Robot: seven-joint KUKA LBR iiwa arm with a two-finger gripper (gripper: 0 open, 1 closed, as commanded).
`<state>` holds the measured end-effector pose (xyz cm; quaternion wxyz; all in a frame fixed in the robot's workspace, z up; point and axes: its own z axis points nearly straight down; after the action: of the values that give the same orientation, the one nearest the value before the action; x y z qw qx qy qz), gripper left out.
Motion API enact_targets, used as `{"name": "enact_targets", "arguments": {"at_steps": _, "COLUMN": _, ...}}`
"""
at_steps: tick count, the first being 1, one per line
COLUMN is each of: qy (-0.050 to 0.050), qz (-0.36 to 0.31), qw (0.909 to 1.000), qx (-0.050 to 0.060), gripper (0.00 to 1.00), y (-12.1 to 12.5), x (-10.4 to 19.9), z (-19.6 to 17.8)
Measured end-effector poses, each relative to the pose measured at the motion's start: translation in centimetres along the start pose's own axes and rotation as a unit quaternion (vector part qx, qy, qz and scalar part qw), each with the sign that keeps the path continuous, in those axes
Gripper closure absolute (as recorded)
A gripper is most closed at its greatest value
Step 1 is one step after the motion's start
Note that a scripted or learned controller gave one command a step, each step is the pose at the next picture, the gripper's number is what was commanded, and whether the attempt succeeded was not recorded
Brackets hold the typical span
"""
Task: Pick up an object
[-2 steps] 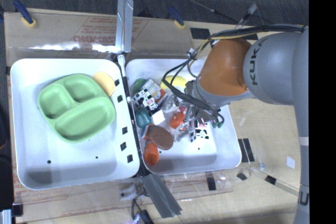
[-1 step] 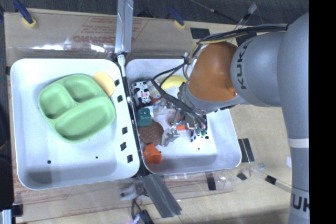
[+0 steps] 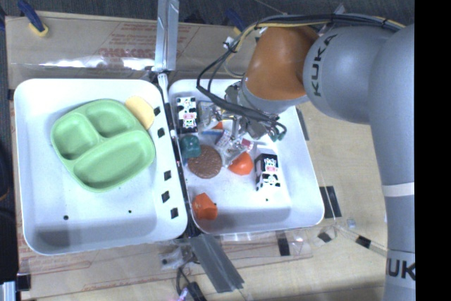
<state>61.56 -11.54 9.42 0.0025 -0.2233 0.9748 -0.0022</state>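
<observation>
My gripper (image 3: pixel 235 142) hangs low over the middle of the right bin (image 3: pixel 299 204), under the orange wrist band. Right around it lie a brown round disc (image 3: pixel 206 164), an orange rounded piece (image 3: pixel 242 164) and a teal object (image 3: pixel 190 146). One cow-patterned box (image 3: pixel 268 172) lies just right of the gripper and another (image 3: pixel 187 113) stands at the bin's back left. An orange-red block (image 3: pixel 204 206) sits near the front left corner. The arm hides whatever is directly beneath the gripper.
The left bin (image 3: pixel 42 222) holds a green divided plate (image 3: pixel 104 142) with a yellow block (image 3: pixel 141 110) at its back right edge. A metal bar (image 3: pixel 167 32) stands behind the divider between the bins. Black cables (image 3: pixel 211 74) loop off the wrist.
</observation>
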Motion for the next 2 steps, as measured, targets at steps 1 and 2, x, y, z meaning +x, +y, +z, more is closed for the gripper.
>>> {"name": "enact_targets", "arguments": {"at_steps": 1, "qy": 0.002, "qz": -0.053, "qw": 0.9986, "qx": -0.003, "gripper": 0.0, "y": -4.9, "x": 7.3, "z": 0.2}}
{"name": "enact_targets", "arguments": {"at_steps": 2, "qy": 0.003, "qz": 0.043, "qw": 0.9991, "qx": -0.003, "gripper": 0.0, "y": -1.4, "x": 6.7, "z": 0.2}}
